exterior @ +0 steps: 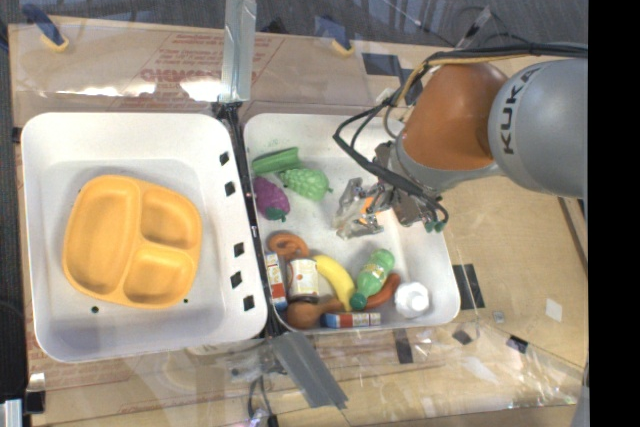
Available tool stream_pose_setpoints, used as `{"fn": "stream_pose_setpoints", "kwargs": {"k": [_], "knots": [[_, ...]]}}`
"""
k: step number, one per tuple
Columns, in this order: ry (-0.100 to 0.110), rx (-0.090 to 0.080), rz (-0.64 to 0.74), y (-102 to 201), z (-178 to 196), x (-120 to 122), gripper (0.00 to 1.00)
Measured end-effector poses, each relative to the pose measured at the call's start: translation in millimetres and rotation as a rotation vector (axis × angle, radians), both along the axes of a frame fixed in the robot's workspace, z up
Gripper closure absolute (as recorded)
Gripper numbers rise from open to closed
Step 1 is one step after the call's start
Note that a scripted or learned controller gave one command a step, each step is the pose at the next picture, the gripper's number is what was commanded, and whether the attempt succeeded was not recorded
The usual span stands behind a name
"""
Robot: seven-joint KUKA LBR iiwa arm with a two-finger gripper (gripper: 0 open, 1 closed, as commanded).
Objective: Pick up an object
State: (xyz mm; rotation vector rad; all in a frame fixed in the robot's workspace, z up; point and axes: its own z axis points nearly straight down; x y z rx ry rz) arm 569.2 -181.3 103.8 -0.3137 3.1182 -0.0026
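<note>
My gripper (pixel 358 211) hangs over the middle of the right bin (pixel 430 245), below the grey arm and its orange band. To its left lie a green cucumber (pixel 275 160), a knobbly green toy (pixel 306 182) and a purple eggplant (pixel 271 198). Along the bin's near side sit a brown pretzel (pixel 287 243), a small can (pixel 302 277), a yellow banana (pixel 336 280), a green bottle (pixel 373 272) and a white cap-like piece (pixel 411 298). A small orange bit shows at the gripper; I cannot tell what it is.
The left bin (pixel 60 145) holds a yellow divided tray (pixel 132 240). A black divider (pixel 238 205) runs between the bins. A red sausage (pixel 386 287) and a thin tube (pixel 350 319) lie at the right bin's near edge. Cables loop above the gripper.
</note>
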Motion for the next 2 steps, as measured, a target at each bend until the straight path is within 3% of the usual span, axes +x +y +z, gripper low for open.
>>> {"fn": "stream_pose_setpoints", "kwargs": {"k": [1, 2], "knots": [[0.003, 0.002, -0.066, 41.7, 17.5, 55.2, 1.0], [0.005, 0.001, -0.069, 39.9, 16.5, 54.3, 0.0]]}}
